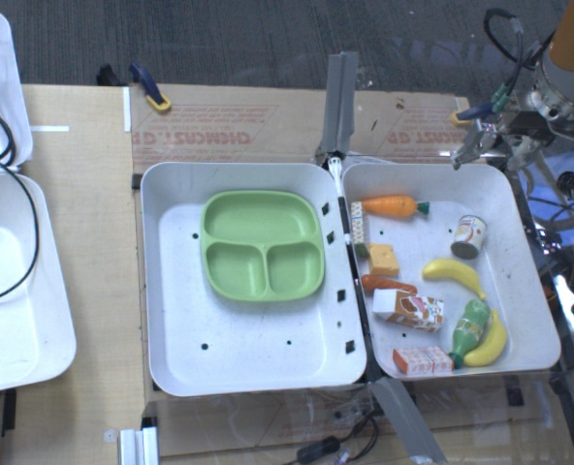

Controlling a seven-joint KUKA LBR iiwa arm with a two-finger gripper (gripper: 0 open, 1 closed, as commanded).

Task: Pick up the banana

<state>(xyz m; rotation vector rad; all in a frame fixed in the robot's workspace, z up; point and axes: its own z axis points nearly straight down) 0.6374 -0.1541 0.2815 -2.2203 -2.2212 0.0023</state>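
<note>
Jaws appeared parted and gripped nothing as the gripper (473, 147) hung above the far right corner of the right bin (516, 223), the grey arm (558, 76) reaching in from the right, apparently poised before any descent. Largest on the bench, the left bin (171, 337) held a green divided plate (264, 243). Food items crowded the right bin: a banana (455, 273) lay free near its middle, well apart from the gripper; another banana (491, 343) rested against a green bottle (468, 325); beyond sat a carrot (394, 206) and small can (468, 235).
</note>
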